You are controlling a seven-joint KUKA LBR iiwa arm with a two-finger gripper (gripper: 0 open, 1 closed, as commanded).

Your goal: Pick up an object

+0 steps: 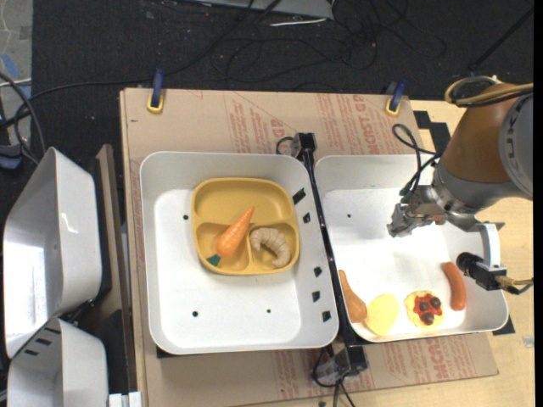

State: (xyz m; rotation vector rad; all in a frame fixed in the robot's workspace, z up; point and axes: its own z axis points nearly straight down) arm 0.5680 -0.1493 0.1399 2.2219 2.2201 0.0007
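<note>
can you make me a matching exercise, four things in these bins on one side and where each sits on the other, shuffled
Things:
1. carrot
2. shrimp
3. sausage
4. gripper

Places:
A. right bin, near its right wall
B. over the right bin's upper floor
C. yellow plate, lower right compartment
D. yellow plate, lying across the divider, tip pointing up-right

Pairs: 1-D, 2-C, 3-A, 4-B

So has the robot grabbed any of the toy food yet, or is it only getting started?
Nothing looks picked up yet. The grey two-finger gripper hangs over the right white bin, with no food seen in it. In hand: it is poised above the bin floor. Left to do: reach and lift one item, perhaps the orange sausage, the small pizza with red toppings or the pale yellow round slice along the near edge.
</note>
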